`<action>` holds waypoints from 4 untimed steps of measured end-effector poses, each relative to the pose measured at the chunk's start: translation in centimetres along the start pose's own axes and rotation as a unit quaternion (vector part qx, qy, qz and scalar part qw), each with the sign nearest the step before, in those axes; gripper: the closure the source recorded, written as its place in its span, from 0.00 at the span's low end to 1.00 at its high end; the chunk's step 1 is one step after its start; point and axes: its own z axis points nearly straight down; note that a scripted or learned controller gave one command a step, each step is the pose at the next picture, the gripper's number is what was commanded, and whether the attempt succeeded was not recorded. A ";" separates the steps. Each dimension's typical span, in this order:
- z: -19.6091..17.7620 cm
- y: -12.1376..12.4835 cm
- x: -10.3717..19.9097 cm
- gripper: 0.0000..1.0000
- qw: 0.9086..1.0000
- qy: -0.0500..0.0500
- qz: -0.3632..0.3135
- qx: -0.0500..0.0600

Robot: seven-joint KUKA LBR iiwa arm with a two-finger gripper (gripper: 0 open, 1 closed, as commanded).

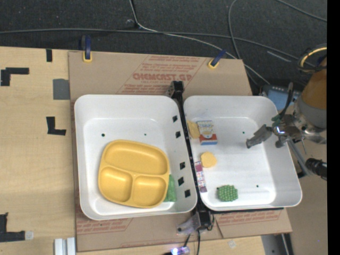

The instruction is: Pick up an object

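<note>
The right bin point(265, 108) holds a small red, white and yellow box point(206, 132), a round yellow-orange piece point(209, 160), a green bumpy object point(227, 193) and a thin pink-and-white strip point(200, 175) against its left wall. My gripper point(264, 141) hangs over the right side of this bin, well to the right of the box. Its fingers are spread open with nothing between them. One dark finger point(256, 137) points left and down. The left bin point(85, 116) holds a yellow divided tray point(134, 173) with a green item point(170, 189) tucked at its right edge.
Both bins sit on a brown cardboard sheet point(159, 73) on the wooden bench. A black divider with clips point(183, 142) runs between the bins. Cables point(159, 31) trail across the dark background. The arm's orange band point(317, 89) shows at the far right.
</note>
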 end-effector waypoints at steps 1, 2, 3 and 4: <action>5.6 -0.9 0.6 0.00 1.000 0.000 0.000 0.002; 11.9 -0.8 0.6 0.00 1.000 -0.001 0.000 -0.001; 11.8 -0.7 0.6 0.00 1.000 -0.001 0.000 -0.002; 10.7 -0.7 0.6 1.00 1.000 -0.002 0.000 -0.003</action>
